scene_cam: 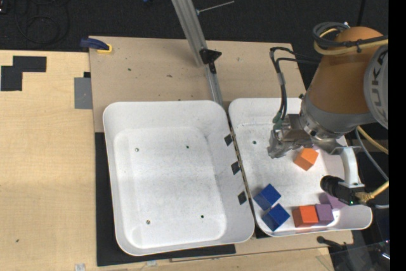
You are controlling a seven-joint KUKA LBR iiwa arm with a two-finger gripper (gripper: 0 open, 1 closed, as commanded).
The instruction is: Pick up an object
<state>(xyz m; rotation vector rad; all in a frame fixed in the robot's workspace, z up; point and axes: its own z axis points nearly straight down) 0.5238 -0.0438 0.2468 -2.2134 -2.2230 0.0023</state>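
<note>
A: End effector [280, 148] is low in the right bin [254, 112]. Orange cube [306, 158] sits just beside it, apart, not between anything. Can't tell if the end effector is apart or together.

B: Then shift toward the cube, centre over it, align square to its faces, descend. Leave the blue cubes [271, 205] by the front rim alone; they're crowded.

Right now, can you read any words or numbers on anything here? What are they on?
"U" and part of another letter, in dark print on the grey arm at the right edge; the rest is cut off.
Nothing to read on the blocks, the bins or the bench.
</note>
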